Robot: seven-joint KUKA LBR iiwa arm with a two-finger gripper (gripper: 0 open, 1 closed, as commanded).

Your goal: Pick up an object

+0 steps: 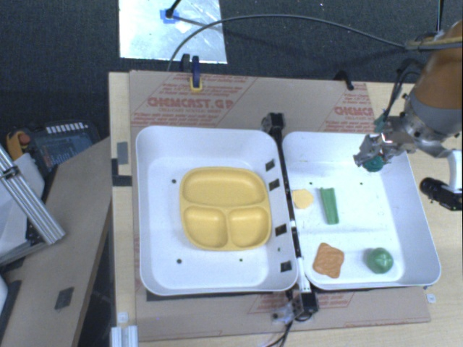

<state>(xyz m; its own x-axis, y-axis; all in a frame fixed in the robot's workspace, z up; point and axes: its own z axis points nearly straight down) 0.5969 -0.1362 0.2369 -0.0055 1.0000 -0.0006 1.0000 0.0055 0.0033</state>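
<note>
The orange piece (pixel 328 260) and green ball (pixel 378 260) hug the right bin's (pixel 416 215) near rim; my gripper (pixel 372 157), its jaw state unclear, hangs over the open far end.

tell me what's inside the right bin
The right bin holds a green stick, a pale yellow disc, an orange-brown piece and a green ball. The gripper covers part of the far floor.

The grey arm's two-finger gripper (pixel 373 155) is hovering over the far side of the right white bin (pixel 412 215). Below it are lying a green stick (pixel 329 205), a pale yellow disc (pixel 303 199), an orange-brown chunk (pixel 328 260) and a round green lump (pixel 378 260). A yellow sectioned tray (pixel 224 208) is sitting in the left white bin (pixel 155 194).
</note>
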